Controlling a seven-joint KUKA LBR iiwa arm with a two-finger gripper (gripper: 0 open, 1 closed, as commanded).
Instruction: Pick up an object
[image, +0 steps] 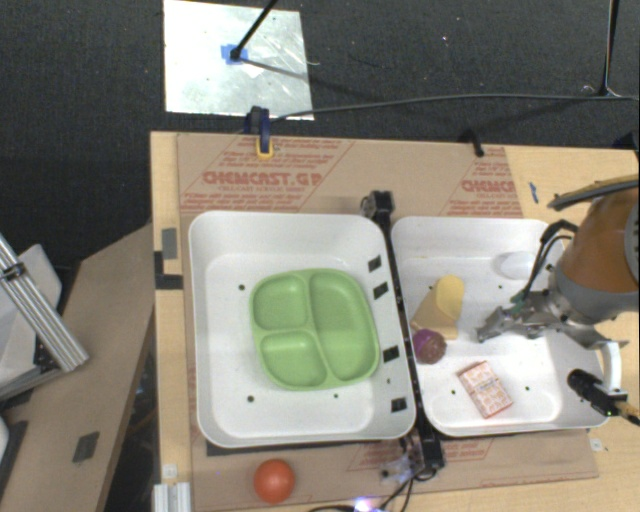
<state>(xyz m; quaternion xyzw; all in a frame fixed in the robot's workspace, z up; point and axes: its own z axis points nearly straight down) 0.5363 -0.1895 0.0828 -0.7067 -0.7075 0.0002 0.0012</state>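
Counter (330, 160) with two white bins: the left bin (215, 300) holds one green divided plate (313, 328); the right bin (530, 385) holds one yellow wedge (443, 303), one pink box (485, 388) and one purple ball (430, 346). The jaws (492, 326), slightly apart and gripping nothing, hover just right of the wedge.

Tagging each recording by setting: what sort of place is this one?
Probably a robotics lab bench set up for grasping trials: two white bins on a protective board, a grey-and-orange arm reaching in, and test objects such as a green divided plate.
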